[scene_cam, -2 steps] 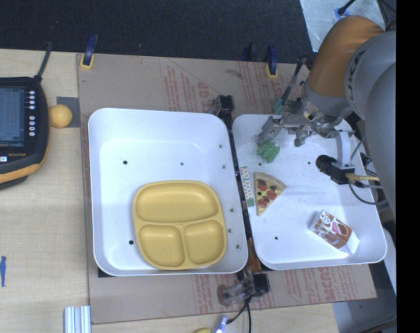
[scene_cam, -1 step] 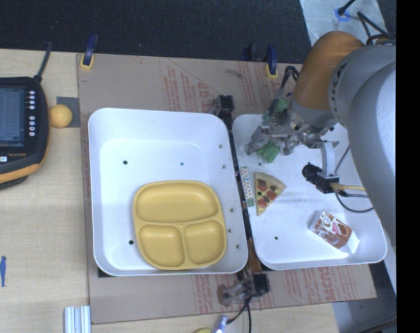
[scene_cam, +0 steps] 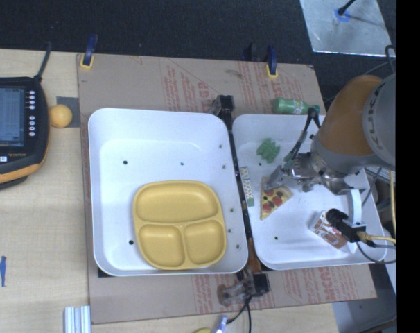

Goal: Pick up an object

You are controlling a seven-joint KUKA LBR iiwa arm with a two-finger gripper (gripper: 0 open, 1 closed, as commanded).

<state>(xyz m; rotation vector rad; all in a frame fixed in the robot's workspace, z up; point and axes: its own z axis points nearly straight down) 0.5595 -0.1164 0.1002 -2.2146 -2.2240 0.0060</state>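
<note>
Yellow divided tray (scene_cam: 179,223) lies in the left white bin (scene_cam: 113,151), lower centre of frame. Claw (scene_cam: 278,181) reaches into the right bin (scene_cam: 300,252), just above a pizza-slice toy (scene_cam: 274,202); finger state cannot be told. Green toy (scene_cam: 267,150) lies above.

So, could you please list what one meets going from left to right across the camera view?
Black handheld pendant with screen → yellow ball → yellow three-compartment plastic tray → pizza-slice toy → grey-and-orange robot arm.
</note>
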